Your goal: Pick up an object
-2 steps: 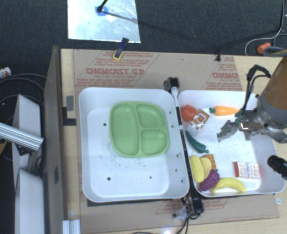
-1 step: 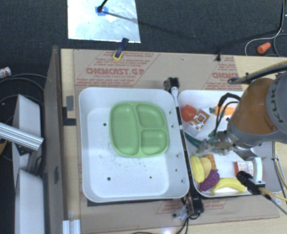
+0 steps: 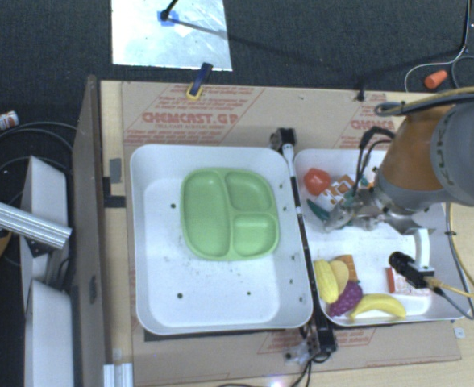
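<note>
The gripper (image 3: 343, 216) is placed low over the upper part of the right-hand shallow white plastic bin (image 3: 442, 317), in the right half of the frame. It is carried by the grey arm with an orange band (image 3: 430, 164), which enters from the right edge. Whether the gripper is spread or closed cannot be told from this slant. Nothing is seen clamped in it or raised off the bin floor, so the pick is judged not yet accomplished.

The likely targets are found in that bin's upper left corner. A round red toy fruit (image 3: 318, 180) lies up and to the left of the gripper. A slim green-and-white item (image 3: 316, 210) lies just beside it on the left; contact between them cannot be made out. Along the bin's lower edge, well apart from the gripper, a yellow toy corn cob (image 3: 327, 279), a purple bunch of toy grapes (image 3: 347, 298) and a yellow toy banana (image 3: 380, 305) are grouped.

In the left-hand white bin (image 3: 152, 297), a pale green divided plastic plate (image 3: 227, 214) lies flat.

A firm closing on one thing and a lift clear of the bin are judged to remain.
</note>
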Motion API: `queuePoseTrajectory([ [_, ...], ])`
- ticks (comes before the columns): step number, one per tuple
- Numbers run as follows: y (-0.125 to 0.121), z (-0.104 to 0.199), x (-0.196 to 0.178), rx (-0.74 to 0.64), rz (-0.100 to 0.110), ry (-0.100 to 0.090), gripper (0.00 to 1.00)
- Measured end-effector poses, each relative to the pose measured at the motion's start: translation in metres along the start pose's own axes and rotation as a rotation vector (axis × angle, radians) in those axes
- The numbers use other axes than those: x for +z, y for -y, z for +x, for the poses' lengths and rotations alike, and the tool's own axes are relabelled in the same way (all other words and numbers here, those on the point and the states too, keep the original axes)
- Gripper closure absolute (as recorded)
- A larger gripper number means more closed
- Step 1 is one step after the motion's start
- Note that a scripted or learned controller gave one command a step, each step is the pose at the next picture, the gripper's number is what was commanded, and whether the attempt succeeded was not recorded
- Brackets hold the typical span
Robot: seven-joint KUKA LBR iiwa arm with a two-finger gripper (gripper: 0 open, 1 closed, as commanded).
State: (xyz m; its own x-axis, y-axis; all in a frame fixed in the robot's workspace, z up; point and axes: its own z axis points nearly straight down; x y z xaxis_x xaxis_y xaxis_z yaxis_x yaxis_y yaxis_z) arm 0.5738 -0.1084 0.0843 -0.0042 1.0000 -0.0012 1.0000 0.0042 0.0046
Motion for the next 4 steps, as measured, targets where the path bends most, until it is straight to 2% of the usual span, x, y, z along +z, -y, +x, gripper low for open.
queuePoseTrajectory([
  [1, -0.057, 0.005, -0.001, -0.002, 0.0, -0.001, 0.0],
  [2, -0.072, 0.017, 0.005, -0.003, 0.064, 0.004, 0.0],
  [3, -0.08, 0.005, 0.005, 0.002, 0.08, -0.001, 0.0],
  [4, -0.071, 0.012, 0.004, 0.008, 0.04, 0.009, 0.0],
])
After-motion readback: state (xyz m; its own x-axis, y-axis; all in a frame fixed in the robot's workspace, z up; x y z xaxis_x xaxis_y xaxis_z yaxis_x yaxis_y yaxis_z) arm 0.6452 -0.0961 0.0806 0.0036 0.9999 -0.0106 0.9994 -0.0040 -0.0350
